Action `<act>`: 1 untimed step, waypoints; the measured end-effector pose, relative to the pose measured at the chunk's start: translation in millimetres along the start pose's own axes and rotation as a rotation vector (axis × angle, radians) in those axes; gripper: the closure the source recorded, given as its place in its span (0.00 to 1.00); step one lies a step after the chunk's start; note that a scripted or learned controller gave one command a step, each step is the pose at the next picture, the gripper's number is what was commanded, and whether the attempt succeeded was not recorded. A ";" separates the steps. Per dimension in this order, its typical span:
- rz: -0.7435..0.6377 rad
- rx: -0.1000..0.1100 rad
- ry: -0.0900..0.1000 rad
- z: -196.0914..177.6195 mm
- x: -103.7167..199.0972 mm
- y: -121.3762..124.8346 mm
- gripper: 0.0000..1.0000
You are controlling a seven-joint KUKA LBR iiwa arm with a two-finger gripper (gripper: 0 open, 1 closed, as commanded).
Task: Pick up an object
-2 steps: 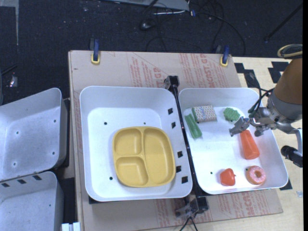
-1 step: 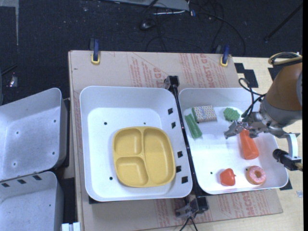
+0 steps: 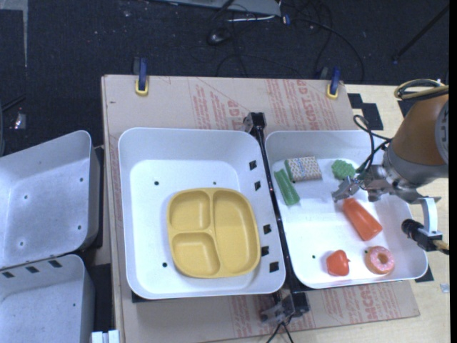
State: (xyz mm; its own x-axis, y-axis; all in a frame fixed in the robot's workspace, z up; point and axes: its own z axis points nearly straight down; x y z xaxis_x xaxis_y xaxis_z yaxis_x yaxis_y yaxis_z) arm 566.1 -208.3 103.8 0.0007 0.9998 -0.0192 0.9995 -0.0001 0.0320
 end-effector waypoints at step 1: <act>0.000 0.028 0.016 0.2 5.4 -7.7 1.00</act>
State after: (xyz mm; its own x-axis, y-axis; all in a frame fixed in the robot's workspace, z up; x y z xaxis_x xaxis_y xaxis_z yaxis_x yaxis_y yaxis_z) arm 558.4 -202.8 103.2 0.0008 1.0000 -0.0029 1.0000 -0.0007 0.0037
